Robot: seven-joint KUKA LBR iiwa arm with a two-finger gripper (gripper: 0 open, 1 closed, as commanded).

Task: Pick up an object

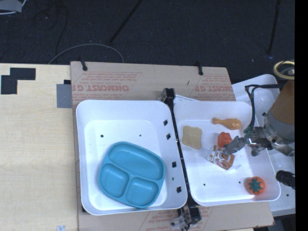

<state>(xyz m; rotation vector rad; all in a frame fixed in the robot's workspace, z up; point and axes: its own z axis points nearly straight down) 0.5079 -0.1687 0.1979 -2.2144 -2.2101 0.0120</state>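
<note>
The right bin (207, 196) holds several small items. A tan bread-like piece (192, 137) lies at its left. An orange drumstick-shaped toy (228, 123) lies toward the back. A red-orange lump (224, 139) sits mid-bin. A printed packet (221, 158) lies just in front of that lump. An orange round fruit with a green top (255, 185) rests in the front right corner. My gripper (237, 144) reaches in from the right, low over the bin, just right of the red-orange lump and above the packet's right end. Nothing is visibly held.
The left bin (91, 114) carries a blue divided plate (131, 174). A black divider with clips (174, 143) runs between the bins. The grey arm with its orange band (284, 112) stands over the right bin's right wall, with cables (252, 97) behind it.
</note>
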